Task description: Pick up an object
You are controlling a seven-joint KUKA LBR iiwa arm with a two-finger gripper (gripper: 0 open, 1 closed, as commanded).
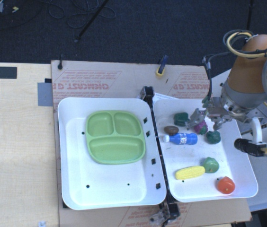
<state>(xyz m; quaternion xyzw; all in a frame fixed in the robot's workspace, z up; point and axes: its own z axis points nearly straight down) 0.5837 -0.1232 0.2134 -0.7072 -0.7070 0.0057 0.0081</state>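
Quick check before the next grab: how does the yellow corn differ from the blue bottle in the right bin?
The corn is yellow and lies near the bin's front; the bottle is blue with a white cap end and lies mid-bin, closer to the gripper. The corn tilts slightly and touches a green ball; the bottle lies nearly level beside a brown piece. Both lie on their sides in the right bin.

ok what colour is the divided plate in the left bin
Light green; the divided plate shows clearly in the camera view.
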